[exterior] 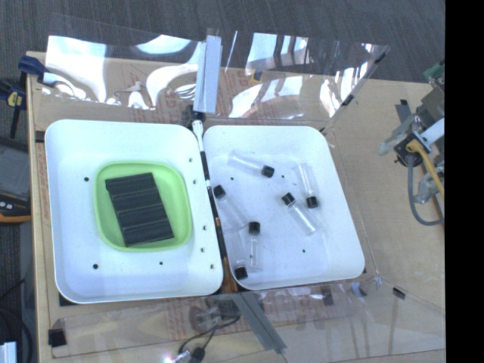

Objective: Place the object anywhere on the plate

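A green square plate [180, 191] lies in the left white bin [68, 263]. A dark grey ridged block [138, 209] rests flat on the plate, roughly at its middle and turned a little off square. The right white bin [344, 255] holds several clear vials with black caps, lying on their sides: one near the back [248, 162], one toward the right [305, 180], one in the middle [301, 216] and one near the front [252, 249].
Clear plastic walls [355, 74] stand behind and to the right of the bins. A metal bar [206, 74] rises at the back between them. Cables and fittings [420, 146] hang at the bench's right side. Clamps and cables sit along the front edge [227, 316].
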Controlling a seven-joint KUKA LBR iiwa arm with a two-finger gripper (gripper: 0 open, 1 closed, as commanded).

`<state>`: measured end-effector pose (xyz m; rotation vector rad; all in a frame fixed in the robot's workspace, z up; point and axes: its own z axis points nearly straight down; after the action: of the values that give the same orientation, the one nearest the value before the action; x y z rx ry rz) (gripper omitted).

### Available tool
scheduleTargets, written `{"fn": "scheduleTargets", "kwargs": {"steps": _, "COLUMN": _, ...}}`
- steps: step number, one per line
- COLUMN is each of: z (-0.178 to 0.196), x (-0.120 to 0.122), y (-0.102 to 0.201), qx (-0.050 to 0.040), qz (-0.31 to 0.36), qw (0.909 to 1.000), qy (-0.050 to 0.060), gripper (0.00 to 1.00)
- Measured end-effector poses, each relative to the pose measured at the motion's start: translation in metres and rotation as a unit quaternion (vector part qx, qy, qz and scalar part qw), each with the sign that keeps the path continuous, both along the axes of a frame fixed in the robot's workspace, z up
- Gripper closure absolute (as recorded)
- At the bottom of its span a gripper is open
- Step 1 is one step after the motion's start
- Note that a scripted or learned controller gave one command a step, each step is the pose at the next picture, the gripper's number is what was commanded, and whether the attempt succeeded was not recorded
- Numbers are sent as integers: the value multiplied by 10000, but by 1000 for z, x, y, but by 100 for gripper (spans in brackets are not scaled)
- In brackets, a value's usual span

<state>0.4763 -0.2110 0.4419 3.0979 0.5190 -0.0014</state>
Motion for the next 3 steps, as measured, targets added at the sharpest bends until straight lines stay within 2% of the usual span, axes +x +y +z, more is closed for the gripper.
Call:
{"fn": "scheduleTargets", "kwargs": {"steps": 1, "z": 0, "x": 0, "y": 0, "qx": -1, "qz": -623, "qw": 9981, "qy": -3, "gripper": 0}}
{"fn": "scheduleTargets", "kwargs": {"steps": 3, "z": 0, "x": 1, "y": 1, "qx": 3, "qz": -612, "qw": 9981, "qy": 1, "gripper": 0}}
